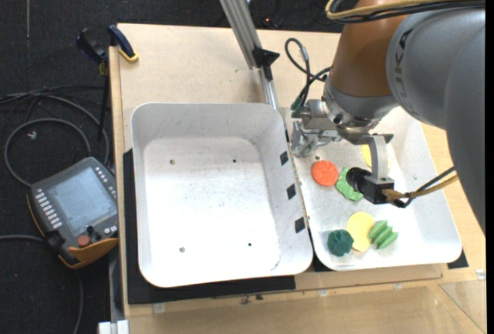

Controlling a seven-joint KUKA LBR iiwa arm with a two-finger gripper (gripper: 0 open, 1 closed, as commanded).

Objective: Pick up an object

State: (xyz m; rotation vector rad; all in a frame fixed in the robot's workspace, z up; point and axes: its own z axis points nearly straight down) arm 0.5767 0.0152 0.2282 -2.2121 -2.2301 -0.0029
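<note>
A small cluster of toy-like objects lies in the right bin [432,236]. An orange round piece [325,173] sits nearest the wall shared with the left bin [208,193]. Just beside it, away from that wall, is a bright green piece [348,187]. Toward the right bin's front rim lie a dark green lump [339,242], a pale yellow piece [360,228] touching it, and a light green ridged piece [382,234] just beyond.

The gripper [309,141] hangs over the right bin's rear part, close to the shared wall and just behind the orange piece. How far its fingers are spread cannot be told, and nothing can be seen held in it. The grey arm [440,55], with its orange band [367,39], crosses above the right bin. A handheld control pendant [73,209] rests on the floor beyond the left bin.
</note>
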